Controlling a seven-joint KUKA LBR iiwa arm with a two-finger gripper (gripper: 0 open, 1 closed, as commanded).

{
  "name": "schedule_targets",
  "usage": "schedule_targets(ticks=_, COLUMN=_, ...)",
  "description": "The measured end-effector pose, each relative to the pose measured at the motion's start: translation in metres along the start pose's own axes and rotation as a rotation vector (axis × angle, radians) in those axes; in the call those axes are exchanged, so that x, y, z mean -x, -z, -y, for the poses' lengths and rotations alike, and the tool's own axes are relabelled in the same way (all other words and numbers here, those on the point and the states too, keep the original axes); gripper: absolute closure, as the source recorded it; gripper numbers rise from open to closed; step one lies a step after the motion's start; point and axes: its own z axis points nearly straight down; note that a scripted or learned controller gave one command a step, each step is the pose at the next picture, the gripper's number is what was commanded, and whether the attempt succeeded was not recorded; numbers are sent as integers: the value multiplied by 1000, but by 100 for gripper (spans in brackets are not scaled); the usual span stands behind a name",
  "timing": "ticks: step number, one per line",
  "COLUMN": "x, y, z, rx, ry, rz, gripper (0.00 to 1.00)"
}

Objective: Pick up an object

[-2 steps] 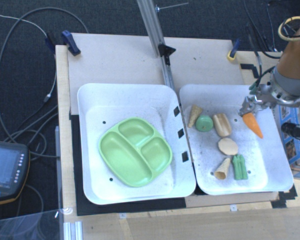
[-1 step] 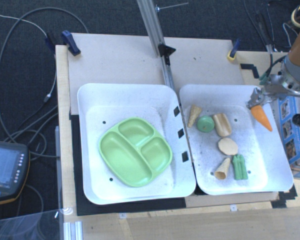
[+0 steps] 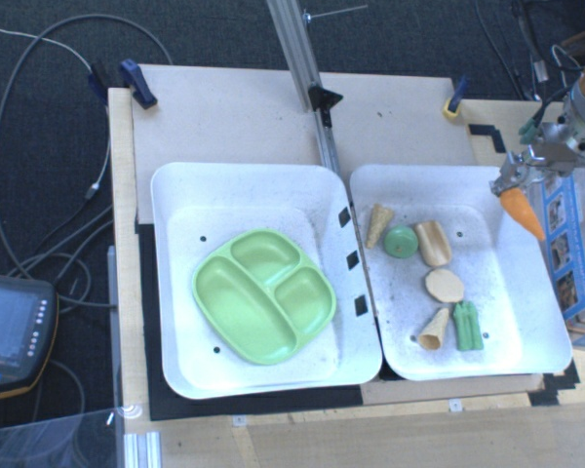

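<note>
Carrot [image 3: 522, 213] hangs pinched in the hand [image 3: 515, 185] above the right bin's [image 3: 526, 359] edge.

An orange carrot-shaped piece [image 3: 521, 211] hangs tilted at the right bin's [image 3: 526, 261] three o'clock rim, its blunt end up between the fingers of the gripper [image 3: 515, 183], tapered tip pointing toward five o'clock.

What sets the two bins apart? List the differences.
The left bin holds one thing, a green divided plate; the right bin holds several small pieces, tan and green. The pincer with an orange piece below it is at the right bin's far edge, not the left's. Both are shallow and white.
</note>
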Motion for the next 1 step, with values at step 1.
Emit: schedule_targets(ticks=1, x=-56, y=-3, z=2, rx=-9, ry=4, rz=-5, gripper=100)
